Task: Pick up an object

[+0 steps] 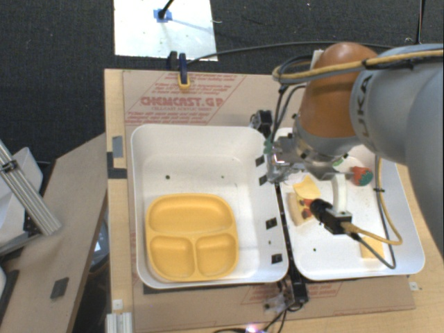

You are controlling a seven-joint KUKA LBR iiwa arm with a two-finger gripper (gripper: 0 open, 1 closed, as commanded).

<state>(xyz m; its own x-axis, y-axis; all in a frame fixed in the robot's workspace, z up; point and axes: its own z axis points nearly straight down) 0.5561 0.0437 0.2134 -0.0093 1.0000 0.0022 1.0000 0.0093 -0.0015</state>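
Note:
My arm's orange-banded wrist (338, 96) hangs over the left part of the right bin (409, 255). The gripper (305, 182) points down just below it, mostly hidden by the wrist. Directly under it lies a yellow and tan sandwich-like toy (302, 201). A white cylinder (340, 191) stands just to the right of that toy. A red and green toy (361, 176) lies further right, near the bin's back. A tan flat block (370, 245) rests near the front right. A black piece (330, 218) with a yellow cable lies over the bin floor.
The left bin (201, 144) holds a yellow divided tray (192, 236) at its front. The wall between the two bins (281, 220) runs right beside the gripper. Cables loop from the wrist across the right bin. A cardboard sheet (180, 99) lies under both bins.

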